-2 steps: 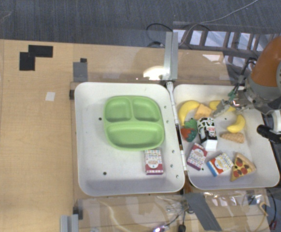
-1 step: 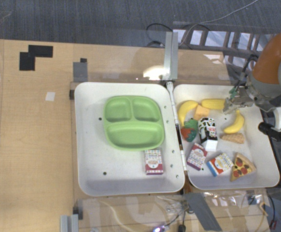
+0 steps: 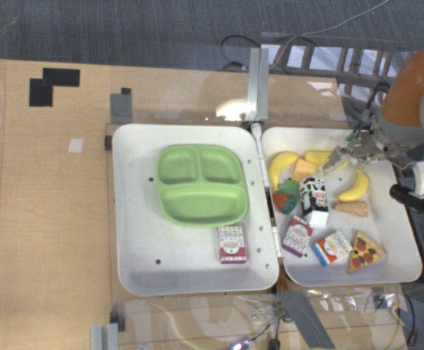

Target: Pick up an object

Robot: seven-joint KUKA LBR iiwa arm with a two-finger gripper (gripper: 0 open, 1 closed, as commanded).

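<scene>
My gripper (image 3: 347, 150) hangs over the back of the right bin (image 3: 409, 268), reaching in from the right. It is just above a yellow banana (image 3: 356, 187) and beside another yellow piece (image 3: 317, 157). Further left in that bin lie a second banana (image 3: 280, 168), an orange wedge (image 3: 304, 169), a black-and-white cow carton (image 3: 313, 192) and a red and green strawberry (image 3: 285, 196). Nearer the front are a pink box (image 3: 297, 237), a blue and red box (image 3: 332, 247), a pizza slice (image 3: 365, 252) and a tan wedge (image 3: 352, 208). I see nothing held.
The left bin (image 3: 135, 217) holds a green divided plate (image 3: 201, 184) and a small red and white box (image 3: 232, 244) near its front right. A metal post (image 3: 256, 86) rises behind the wall between the bins. The arm's orange band (image 3: 409, 86) is at the upper right.
</scene>
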